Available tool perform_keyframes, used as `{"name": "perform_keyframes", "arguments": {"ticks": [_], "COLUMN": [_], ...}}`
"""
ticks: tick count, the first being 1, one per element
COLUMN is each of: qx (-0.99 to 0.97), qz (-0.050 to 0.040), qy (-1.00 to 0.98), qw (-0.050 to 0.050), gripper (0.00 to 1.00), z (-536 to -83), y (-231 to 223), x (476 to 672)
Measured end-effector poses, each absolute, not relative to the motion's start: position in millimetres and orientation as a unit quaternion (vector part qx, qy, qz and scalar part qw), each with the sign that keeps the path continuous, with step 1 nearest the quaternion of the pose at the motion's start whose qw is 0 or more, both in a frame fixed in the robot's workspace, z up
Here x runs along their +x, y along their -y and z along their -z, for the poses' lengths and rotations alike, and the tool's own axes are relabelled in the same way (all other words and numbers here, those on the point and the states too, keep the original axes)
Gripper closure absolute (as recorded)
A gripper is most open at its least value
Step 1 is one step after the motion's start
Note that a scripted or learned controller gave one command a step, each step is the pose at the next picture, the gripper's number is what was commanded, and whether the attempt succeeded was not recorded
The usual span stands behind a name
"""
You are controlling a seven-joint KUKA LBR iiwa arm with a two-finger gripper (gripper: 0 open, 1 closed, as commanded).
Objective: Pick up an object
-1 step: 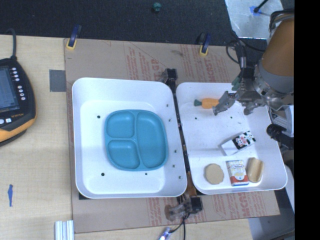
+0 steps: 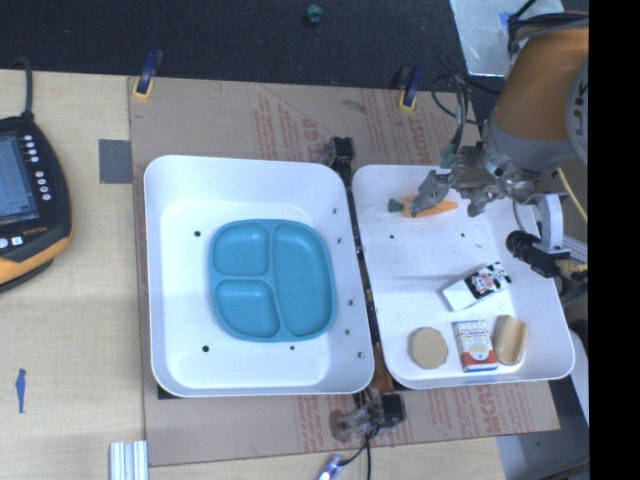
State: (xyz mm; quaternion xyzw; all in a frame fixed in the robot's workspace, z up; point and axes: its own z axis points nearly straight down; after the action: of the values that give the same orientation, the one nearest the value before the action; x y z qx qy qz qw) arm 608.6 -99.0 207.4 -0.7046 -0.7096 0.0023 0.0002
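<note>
Two white bins (image 2: pixel 160 268); one blue divided plate (image 2: pixel 271 279); five small items (image 2: pixel 430 348).

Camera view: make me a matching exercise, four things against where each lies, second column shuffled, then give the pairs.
Things:
1. blue divided plate
2. toy carrot
3. round cookie
4. black and white carton

Places:
A. near front edge of the right bin, its left part
B. middle of the left bin
C. far end of the right bin, by the gripper
D. right part of the right bin, between far end and front

Pairs: 1-B, 2-C, 3-A, 4-D
</note>
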Motion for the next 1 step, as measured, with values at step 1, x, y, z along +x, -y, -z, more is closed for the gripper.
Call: {"name": "perform_keyframes", "arguments": {"ticks": [1], "qx": [-0.706], "qz": [-0.0029], "qy": [0.709], "qw": [0.001], "gripper": [0.0], "z": [-157.3], "y": [147.4], "x": [601.0]}}
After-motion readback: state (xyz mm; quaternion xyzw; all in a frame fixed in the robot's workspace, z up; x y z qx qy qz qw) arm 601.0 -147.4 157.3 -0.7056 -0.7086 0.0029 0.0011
